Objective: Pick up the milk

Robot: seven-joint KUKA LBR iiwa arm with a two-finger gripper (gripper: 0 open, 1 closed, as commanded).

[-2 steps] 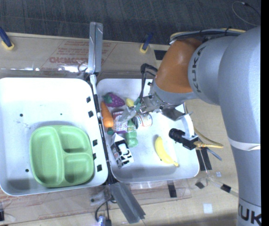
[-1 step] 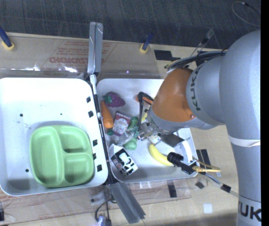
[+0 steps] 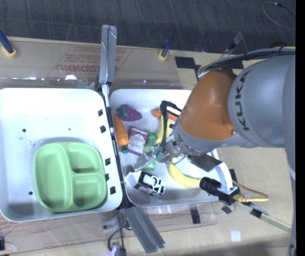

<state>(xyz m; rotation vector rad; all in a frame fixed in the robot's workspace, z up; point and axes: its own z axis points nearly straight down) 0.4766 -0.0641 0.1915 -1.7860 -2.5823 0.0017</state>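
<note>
At the bottom of the frame, near the lower edge of the right bin, the milk lies on its side — a small black-and-white carton, just left of a banana that curves along the bin floor. Right above the milk the gripper hangs over the bin's middle; its tip is a tangle of metal and I cannot tell whether the fingers are spread or closed, and nothing shows plainly between them. It sits just above the milk, not on it.

Further up, a red packet lies beside a carrot that runs along the bin's left wall, and a purple bunch of grapes rests near the top wall.

The arm — grey, with its orange band — fills the right of the frame and covers much of that bin. In the left bin, a green divided tray sits toward the lower middle.
</note>
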